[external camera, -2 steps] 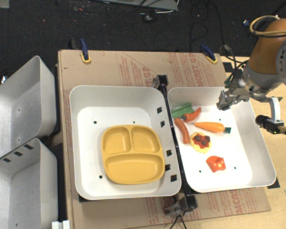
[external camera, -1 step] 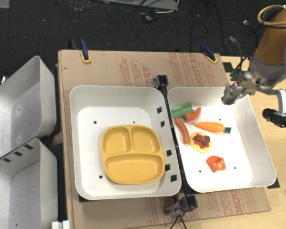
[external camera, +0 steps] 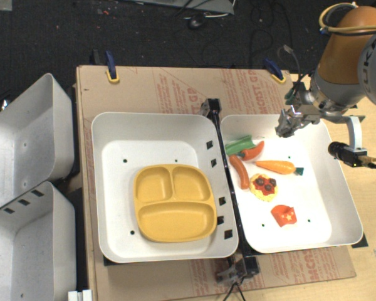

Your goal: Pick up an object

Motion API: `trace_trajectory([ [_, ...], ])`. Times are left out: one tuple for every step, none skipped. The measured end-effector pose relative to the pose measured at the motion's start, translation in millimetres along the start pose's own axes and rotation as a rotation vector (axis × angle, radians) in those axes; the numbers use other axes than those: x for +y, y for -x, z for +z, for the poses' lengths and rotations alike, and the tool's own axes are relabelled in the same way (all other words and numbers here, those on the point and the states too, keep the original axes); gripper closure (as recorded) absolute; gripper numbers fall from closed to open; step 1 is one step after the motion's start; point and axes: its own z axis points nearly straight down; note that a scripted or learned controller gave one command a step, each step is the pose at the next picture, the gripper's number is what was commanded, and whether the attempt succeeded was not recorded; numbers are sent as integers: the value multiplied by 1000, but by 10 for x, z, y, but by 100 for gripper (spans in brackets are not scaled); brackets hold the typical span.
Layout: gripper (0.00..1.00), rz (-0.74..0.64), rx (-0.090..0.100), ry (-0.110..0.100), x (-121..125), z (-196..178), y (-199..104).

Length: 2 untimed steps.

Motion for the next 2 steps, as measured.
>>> trace_trajectory([
  [100,-1,1,0,-85,-129,-557],
  [100,-2,1,-3,-175,-38,-1135],
])
